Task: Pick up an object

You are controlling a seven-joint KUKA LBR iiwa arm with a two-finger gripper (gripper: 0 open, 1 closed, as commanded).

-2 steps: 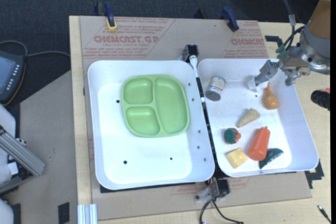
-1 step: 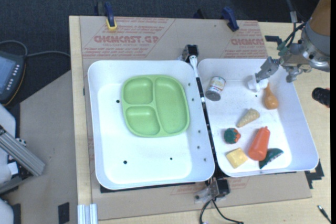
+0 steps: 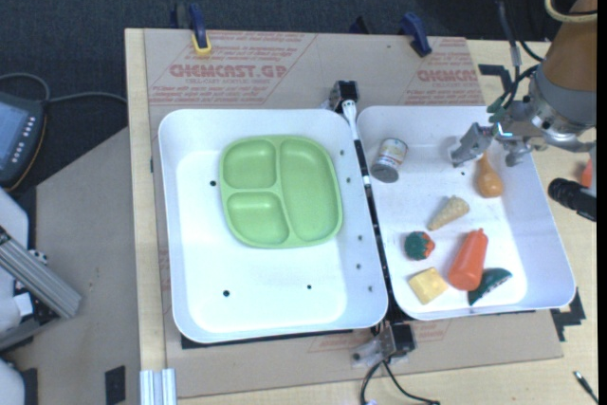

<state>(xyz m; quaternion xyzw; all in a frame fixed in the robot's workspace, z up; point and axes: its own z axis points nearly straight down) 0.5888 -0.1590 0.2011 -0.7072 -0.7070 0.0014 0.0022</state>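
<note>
Fingers (image 3: pixel 490 147) hang spread and empty over the right bin's (image 3: pixel 541 299) far corner, just above a small orange pear-shaped fruit (image 3: pixel 489 178). We fear its rounded, tapering body could squirt sideways toward the wall if they close off-centre.

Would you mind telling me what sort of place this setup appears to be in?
Probably a robotics lab test bench. Two white bins are clamped onto a protective-film-covered board, toy food such as a plastic carrot lies in the right bin, and a robot gripper hangs above it.
</note>
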